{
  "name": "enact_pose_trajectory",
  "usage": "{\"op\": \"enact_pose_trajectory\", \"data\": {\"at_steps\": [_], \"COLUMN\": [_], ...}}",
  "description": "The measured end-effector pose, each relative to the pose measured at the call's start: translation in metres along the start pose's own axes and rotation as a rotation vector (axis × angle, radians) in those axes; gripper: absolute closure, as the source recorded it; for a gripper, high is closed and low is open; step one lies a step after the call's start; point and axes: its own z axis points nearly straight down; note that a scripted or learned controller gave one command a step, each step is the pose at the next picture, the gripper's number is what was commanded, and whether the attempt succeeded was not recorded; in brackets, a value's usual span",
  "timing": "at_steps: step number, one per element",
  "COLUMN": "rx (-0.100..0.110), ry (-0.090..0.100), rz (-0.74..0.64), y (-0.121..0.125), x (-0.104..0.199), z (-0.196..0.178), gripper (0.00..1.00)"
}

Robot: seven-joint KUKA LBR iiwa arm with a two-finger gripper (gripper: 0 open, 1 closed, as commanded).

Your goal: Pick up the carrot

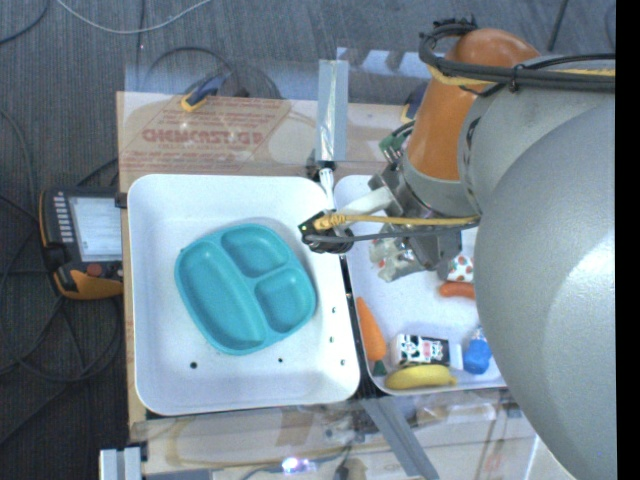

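The carrot (371, 333) is a slim orange piece lying lengthwise along the left wall of the right bin (352, 193), towards the front. My gripper (397, 258) hangs over the same bin, further back than the carrot and a little to its right, apart from it. The grey arm with its orange band (455, 108) covers most of that bin's right side.
A teal divided plate (247, 286) lies in the left bin (160, 368). Near the carrot sit a small black-and-white carton (420, 349), a yellow banana (420, 376), a blue bottle (478, 354) and a red-orange piece (457, 290). A yellow cable with a black clip (325, 233) crosses the divider.
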Motion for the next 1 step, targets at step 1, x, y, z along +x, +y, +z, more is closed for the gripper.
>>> {"op": "enact_pose_trajectory", "data": {"at_steps": [1], "rx": [0.0], "ry": [0.0], "rz": [0.103], "y": [-0.0732], "x": [-0.0011], "z": [0.0895], "gripper": [1.0]}}
